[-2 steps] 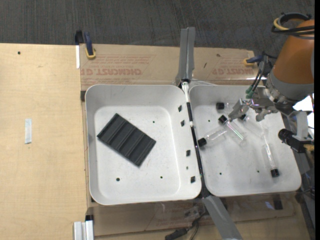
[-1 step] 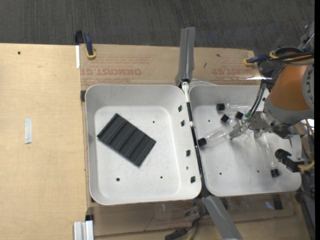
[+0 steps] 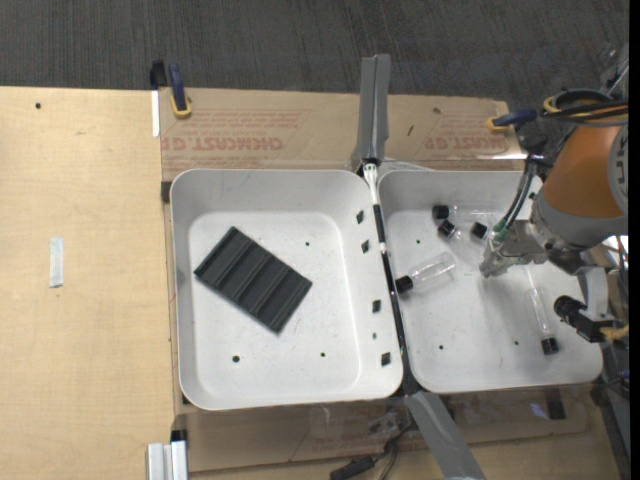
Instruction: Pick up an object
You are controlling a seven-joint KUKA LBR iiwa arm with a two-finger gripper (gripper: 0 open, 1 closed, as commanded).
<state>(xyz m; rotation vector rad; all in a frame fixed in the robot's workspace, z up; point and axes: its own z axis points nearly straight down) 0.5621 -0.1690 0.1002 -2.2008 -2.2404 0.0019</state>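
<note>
A clear plastic tube with a black cap [image 3: 424, 272] lies flat, tilted, just left of the hand [image 3: 493, 265]; similar tubes lie nearby.

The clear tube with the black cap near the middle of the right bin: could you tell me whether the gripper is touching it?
Apart. The camera view shows white bin floor between the tube and the gripper.

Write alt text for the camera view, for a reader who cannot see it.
A grey arm with an orange band reaches from the right, its end effector low over the right bin, among several clear tubes with black caps. The left bin holds a dark ribbed rectangular panel lying at a slant.
</note>
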